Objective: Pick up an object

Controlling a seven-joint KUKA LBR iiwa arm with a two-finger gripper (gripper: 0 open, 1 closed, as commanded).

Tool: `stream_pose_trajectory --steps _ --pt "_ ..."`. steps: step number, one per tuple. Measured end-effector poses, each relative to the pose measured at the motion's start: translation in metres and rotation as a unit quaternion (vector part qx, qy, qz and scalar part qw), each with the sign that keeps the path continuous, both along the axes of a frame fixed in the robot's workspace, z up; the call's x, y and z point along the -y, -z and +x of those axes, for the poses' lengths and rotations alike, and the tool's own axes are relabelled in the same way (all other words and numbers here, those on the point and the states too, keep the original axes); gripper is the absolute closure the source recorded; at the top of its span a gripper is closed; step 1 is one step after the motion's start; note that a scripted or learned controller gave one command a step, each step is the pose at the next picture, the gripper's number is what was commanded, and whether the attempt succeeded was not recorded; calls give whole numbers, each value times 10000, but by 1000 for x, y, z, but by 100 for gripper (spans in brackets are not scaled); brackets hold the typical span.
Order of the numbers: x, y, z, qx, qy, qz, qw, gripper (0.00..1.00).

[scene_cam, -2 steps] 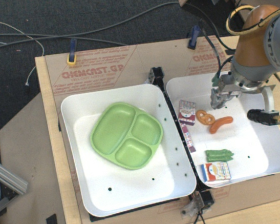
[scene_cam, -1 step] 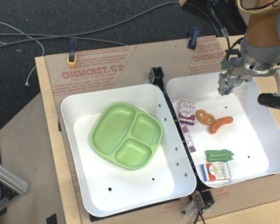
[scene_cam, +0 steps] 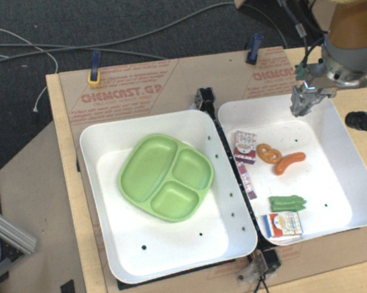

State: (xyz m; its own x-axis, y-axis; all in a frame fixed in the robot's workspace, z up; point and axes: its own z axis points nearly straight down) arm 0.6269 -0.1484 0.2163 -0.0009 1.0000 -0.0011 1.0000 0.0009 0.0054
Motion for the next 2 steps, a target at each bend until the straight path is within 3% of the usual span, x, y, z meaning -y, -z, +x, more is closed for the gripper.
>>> stream_pose_trajectory --steps 2 --pt "-99 -3 -35 -49 -14 18 10000 100"
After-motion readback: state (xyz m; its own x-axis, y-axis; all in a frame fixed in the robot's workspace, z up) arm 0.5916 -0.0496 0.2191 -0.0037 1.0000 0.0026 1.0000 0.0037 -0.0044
